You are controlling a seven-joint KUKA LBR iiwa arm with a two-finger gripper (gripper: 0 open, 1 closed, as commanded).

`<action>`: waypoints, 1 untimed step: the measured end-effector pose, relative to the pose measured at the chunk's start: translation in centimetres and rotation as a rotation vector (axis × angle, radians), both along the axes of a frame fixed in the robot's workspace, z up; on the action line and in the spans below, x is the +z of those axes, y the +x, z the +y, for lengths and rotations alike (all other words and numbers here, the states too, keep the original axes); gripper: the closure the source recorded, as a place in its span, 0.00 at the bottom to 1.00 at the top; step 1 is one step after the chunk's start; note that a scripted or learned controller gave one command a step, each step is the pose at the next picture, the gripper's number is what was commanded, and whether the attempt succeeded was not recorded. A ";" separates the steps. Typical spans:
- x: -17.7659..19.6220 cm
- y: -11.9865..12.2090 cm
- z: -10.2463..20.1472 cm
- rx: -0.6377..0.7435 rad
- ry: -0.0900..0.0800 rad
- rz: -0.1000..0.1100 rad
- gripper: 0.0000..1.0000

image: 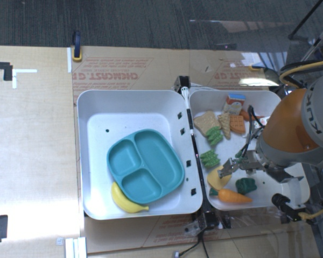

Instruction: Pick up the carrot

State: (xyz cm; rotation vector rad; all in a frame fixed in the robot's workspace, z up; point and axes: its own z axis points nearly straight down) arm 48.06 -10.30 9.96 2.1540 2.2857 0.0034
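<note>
Red print seen on cardboard sheet (113, 69) behind left bin, upside down and mirrored from this view; large word partly legible, roughly "CHEMCAST GP", exact letters uncertain; smaller lines around it too small to be read. Similar red print on cardboard (226, 74) behind right bin, cut by glare. Black letters "KU" read on orange band of arm (312, 123), rest cut off.

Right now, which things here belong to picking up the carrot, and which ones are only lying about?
For the job: carrot, claw, right bin.

Just lying about: banana, teal divided plate, left bin, dark green vegetable, green pieces, waffle, bread slice.
</note>
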 end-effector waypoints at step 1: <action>0.8 0.2 -0.1 0.003 -0.001 -0.003 1.00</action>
